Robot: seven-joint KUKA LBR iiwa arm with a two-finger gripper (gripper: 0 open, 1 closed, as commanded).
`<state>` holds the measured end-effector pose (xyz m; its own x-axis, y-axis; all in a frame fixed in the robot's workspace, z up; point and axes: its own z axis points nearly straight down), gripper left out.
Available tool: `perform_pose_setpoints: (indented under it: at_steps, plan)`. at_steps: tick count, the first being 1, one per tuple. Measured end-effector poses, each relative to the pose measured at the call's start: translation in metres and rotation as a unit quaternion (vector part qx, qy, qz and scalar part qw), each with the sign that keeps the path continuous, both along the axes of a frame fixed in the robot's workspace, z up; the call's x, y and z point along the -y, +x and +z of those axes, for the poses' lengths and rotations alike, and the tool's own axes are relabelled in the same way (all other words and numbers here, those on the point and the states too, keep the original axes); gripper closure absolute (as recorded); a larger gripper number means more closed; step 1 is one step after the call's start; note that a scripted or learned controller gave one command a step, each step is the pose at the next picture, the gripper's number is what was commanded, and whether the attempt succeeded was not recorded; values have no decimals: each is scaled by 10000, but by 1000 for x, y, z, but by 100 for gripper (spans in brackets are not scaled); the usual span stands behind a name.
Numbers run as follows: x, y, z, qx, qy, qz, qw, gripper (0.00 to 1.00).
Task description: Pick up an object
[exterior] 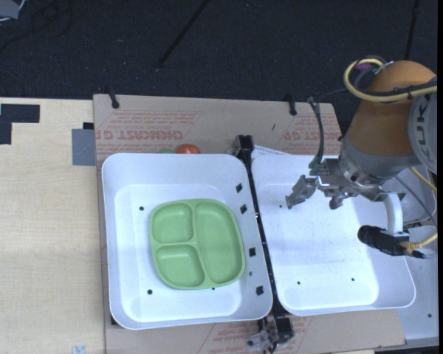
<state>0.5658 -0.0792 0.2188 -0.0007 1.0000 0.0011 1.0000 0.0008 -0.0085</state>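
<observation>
A light green plate (196, 243) with three compartments lies flat in the middle of the left bin (125, 198). My gripper (316, 197) hangs over the upper middle of the right bin (332, 286), well to the right of the plate. Its fingers (296, 195) are spread open with nothing between them. The grey and orange arm comes in from the right edge.
A small red-orange object (187, 150) peeks out just behind the left bin's far rim, with a bit of green beside it. A black divider (252, 227) runs between the two bins. Both bins rest on a cardboard sheet (207, 124).
</observation>
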Motion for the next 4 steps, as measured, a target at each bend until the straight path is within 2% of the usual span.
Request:
perform_pose_setpoints:
  at_steps: [2,3,4]
  plan:
    - [1,8,-116,3,1,-9,10000,0]
    - [3,8,-103,9,0,-40,10000,100]
    - [6,7,-61,44,-5,-45,10000,100]
